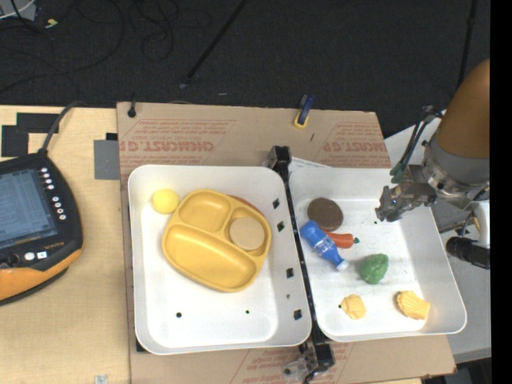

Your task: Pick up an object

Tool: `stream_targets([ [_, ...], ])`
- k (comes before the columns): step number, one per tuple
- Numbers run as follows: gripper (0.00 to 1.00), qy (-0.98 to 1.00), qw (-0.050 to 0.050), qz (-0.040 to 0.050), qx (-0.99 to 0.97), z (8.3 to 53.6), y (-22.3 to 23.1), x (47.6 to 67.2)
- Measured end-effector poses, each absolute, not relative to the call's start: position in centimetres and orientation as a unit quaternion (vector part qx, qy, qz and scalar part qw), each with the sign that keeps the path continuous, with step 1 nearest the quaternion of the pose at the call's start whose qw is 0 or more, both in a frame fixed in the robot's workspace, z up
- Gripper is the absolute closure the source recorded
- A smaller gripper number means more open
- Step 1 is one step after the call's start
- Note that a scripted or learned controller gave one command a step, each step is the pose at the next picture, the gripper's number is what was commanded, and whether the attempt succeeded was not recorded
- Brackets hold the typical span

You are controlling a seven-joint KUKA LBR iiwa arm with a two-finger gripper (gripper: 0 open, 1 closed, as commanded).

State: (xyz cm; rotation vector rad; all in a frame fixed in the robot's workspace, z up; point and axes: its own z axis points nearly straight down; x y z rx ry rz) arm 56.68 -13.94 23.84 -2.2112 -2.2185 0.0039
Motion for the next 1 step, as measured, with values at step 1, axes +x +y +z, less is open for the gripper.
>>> stream_targets([
  [1, 1.0, -0.71, 0.001, -0.0007, -0.705, 28.29, -4.29, 54.83],
])
